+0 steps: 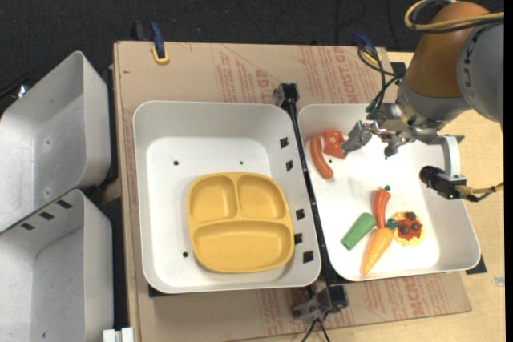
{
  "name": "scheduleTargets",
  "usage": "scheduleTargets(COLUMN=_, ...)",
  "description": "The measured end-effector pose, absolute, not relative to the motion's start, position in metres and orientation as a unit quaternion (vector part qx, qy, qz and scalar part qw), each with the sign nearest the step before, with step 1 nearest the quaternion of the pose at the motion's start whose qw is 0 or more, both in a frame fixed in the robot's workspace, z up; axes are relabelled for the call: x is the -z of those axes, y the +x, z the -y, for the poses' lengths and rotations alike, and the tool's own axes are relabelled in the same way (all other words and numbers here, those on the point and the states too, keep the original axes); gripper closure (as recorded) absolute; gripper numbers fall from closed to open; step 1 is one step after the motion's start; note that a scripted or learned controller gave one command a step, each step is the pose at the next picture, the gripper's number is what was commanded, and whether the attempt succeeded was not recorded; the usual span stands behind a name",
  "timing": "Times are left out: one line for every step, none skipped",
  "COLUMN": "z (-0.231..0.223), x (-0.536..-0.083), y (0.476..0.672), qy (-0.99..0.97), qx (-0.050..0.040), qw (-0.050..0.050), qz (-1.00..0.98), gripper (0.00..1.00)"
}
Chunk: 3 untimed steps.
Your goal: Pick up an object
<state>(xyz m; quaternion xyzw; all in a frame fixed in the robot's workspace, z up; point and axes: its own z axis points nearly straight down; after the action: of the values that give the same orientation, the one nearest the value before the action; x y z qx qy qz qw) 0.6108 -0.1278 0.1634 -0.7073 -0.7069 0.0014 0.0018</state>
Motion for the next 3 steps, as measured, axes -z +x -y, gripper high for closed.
scheduleTargets(z=0.128, x=-0.120, y=0.607, qy=-0.707, qx=-0.0011, qw=0.001, qz=0.707, gripper=0.00)
scheduleTargets(z=0.128, x=-0.133, y=0.608, qy=-0.707, qx=0.0001, qw=-0.001, qz=0.707, gripper=1.00)
scheduleTargets(z=0.126, x=-0.175, y=0.610, qy=-0.706, qx=0.0011, qw=-0.002, qz=0.708, gripper=1.00)
